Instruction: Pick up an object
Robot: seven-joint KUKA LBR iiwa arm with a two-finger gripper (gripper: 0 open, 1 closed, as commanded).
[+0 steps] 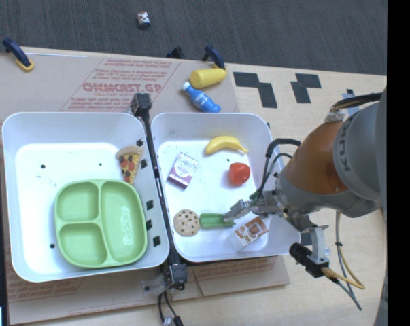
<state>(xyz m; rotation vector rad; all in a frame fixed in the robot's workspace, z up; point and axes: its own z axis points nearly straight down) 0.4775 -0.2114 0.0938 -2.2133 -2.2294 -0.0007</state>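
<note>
Reaching low into the right bin (165,182), the gripper (240,210) sits at the green stick (211,219), beside the cookie (185,222) and carton (249,232). How far it is open, I cannot tell. A good grasp likely means centring over the stick, clear of the carton, before closing and lifting straight.

Grey KUKA arm (357,151) with 1 orange band (313,158), black cables, and a pale metal gripper (245,210).
</note>
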